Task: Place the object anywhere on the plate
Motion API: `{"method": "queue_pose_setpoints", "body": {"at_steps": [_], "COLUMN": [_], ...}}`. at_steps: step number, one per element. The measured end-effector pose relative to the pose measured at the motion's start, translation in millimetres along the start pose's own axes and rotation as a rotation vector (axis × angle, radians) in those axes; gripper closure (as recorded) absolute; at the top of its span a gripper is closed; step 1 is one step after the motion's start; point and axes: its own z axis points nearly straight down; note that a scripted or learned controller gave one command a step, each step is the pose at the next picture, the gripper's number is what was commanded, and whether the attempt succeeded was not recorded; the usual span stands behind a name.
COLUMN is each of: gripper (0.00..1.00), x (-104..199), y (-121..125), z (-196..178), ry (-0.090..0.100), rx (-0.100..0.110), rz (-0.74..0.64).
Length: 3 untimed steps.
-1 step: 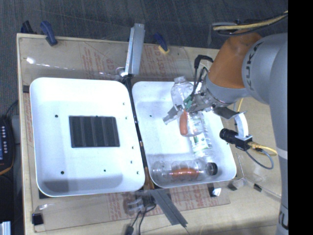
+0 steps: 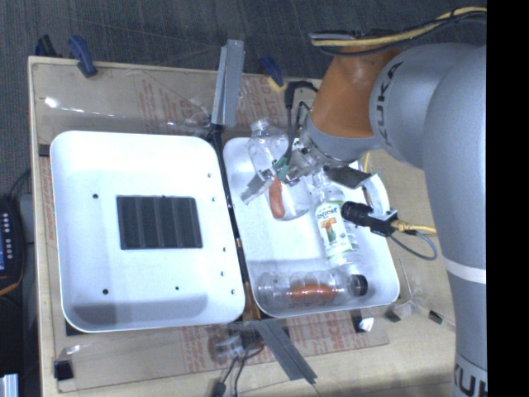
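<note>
Arm reaching into the right bin (image 2: pixel 248 160), gripper (image 2: pixel 281 174) hanging over an orange object (image 2: pixel 277 198).

The object is showing as a small, elongated orange-red piece, lying in the upper part of that bin, just below the gripper. Finger state: cannot tell. A clear bottle (image 2: pixel 335 230) with a white label is lying right of the object; another bottle (image 2: pixel 310 288) is lying along the bin's near wall. A dark ribbed plate (image 2: pixel 159 222) is sitting in the left bin (image 2: pixel 83 160).

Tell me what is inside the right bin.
The right bin holds a clear bottle lying along its near wall, another white-labelled bottle and an orange item below the gripper. The arm covers its far corner.
</note>
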Motion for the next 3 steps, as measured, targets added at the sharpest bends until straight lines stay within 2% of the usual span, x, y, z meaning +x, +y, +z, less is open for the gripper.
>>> {"method": "queue_pose_setpoints", "body": {"at_steps": [1,2,3], "gripper": [1.0,1.0,1.0], "x": [60.2,133.3,112.5], "y": [19.5,23.4,58.9], "z": [2.2,2.1,-40.1], "ry": [0.003,0.002,0.001], "rx": [0.005,0.004,0.002], "rz": [-0.2,-0.243,-0.217]}}
